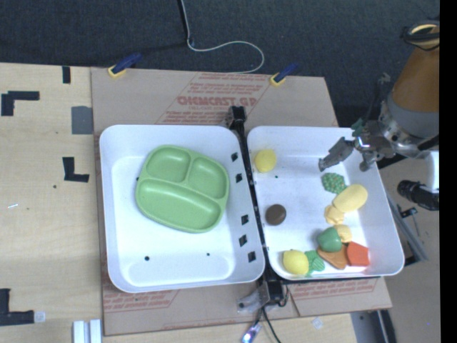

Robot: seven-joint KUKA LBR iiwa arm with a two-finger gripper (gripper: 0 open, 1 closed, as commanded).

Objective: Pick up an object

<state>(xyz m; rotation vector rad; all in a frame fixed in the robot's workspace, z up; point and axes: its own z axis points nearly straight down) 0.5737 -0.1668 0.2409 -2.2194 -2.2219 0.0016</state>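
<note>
2 white bins (114,191), 1 green plate (183,188), roughly 8 toy foods (348,198), 2 clips (125,63).

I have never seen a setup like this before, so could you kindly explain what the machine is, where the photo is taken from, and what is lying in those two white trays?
This is one photo from a fixed camera above a bench, looking down at a slant. The machine at the right is a robot arm, grey with an orange band, ending in a two-finger gripper that hangs open over the right bin, with nothing between its fingers.

The left bin holds a green divided plate. The right bin holds small toy foods: a yellow ball, a brown round piece, a green bumpy piece, a pale yellow piece, a lemon-like piece and an orange piece.

Both bins sit on a cardboard sheet.
</note>
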